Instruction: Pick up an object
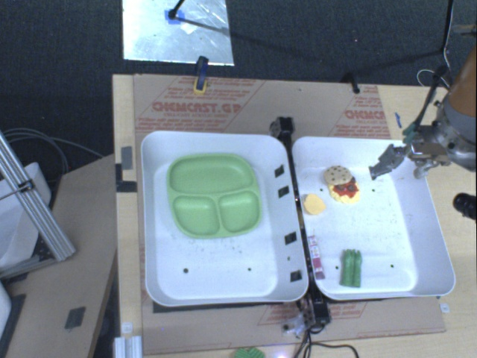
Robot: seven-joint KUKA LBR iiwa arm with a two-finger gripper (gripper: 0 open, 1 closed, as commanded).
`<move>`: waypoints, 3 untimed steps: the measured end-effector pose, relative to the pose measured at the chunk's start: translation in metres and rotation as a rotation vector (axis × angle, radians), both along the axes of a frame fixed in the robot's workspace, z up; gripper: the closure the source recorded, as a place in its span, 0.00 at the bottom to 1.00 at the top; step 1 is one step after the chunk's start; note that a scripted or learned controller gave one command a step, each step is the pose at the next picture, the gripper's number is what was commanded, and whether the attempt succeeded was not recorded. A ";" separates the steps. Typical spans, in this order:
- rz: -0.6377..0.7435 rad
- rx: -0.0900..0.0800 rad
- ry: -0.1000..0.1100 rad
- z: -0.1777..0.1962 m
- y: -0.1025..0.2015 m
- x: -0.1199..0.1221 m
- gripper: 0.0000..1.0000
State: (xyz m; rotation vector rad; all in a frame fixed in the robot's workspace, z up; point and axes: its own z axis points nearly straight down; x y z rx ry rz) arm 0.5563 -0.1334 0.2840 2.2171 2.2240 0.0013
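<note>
The gripper [402,161] hangs over the upper right part of the right bin [428,222], its dark fingers spread apart with nothing between them, so this looks like the approach step, before any grasp. Just to its left and slightly below lies a toy burger [340,184], rounded, with a speckled tan bun and a red layer; a smooth yellow disc [314,204] sits a little further left and down. Well below the claw lies a ribbed green piece [350,267], long and blocky. Far left, a glossy green divided plate [214,195] fills the left bin [156,222]. The next move probably calls for shifting left over the burger, then descending.
</note>
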 end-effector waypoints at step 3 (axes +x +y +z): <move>-0.001 -0.001 -0.001 -0.163 -0.045 0.082 0.00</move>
